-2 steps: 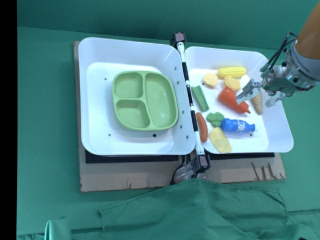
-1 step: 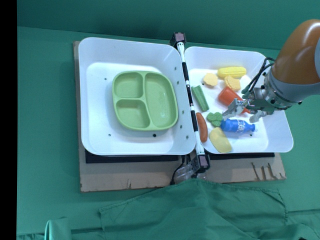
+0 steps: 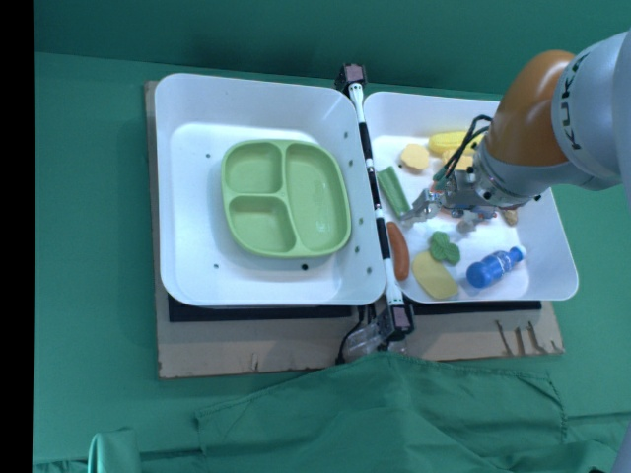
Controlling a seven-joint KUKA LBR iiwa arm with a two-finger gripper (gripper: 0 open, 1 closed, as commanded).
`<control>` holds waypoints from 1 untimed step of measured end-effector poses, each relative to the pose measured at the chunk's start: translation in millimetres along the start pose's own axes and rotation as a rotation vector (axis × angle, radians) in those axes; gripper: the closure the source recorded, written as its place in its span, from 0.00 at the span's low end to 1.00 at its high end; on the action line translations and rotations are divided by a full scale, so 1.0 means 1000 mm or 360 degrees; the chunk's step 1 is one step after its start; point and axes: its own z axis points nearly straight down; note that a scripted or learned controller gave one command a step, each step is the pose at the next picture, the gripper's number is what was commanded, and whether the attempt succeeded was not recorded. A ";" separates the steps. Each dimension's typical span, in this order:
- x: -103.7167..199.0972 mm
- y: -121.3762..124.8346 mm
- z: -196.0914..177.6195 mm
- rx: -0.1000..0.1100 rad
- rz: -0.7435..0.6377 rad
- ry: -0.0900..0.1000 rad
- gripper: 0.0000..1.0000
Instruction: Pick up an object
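In the camera view, the gripper (image 3: 426,207) hangs low over the right bin (image 3: 552,274), reaching in from the right under the grey arm (image 3: 582,97) with its orange band. Whether it is released or clenched cannot be told from here, and nothing is seen in its grasp. The green cucumber-like piece (image 3: 392,191) lies just beside it on the far-left side, and the red sausage (image 3: 398,249) sits close below it. The green broccoli-like piece (image 3: 444,250) is near, slightly toward the arm's side; the yellow flat piece (image 3: 435,276) and blue bottle (image 3: 492,266) lie further down. An orange round piece (image 3: 414,157) rests above it. The green divided plate (image 3: 286,198) sits well apart, in the left bin (image 3: 187,106).

The step looks like the approach over a candidate. Next, the tool needs to settle squarely over one item, likely the cucumber-like piece or sausage, then descend without nudging neighbours.
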 end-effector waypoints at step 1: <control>-0.039 -0.046 -0.007 -0.0021 0.0007 -0.0003 0.00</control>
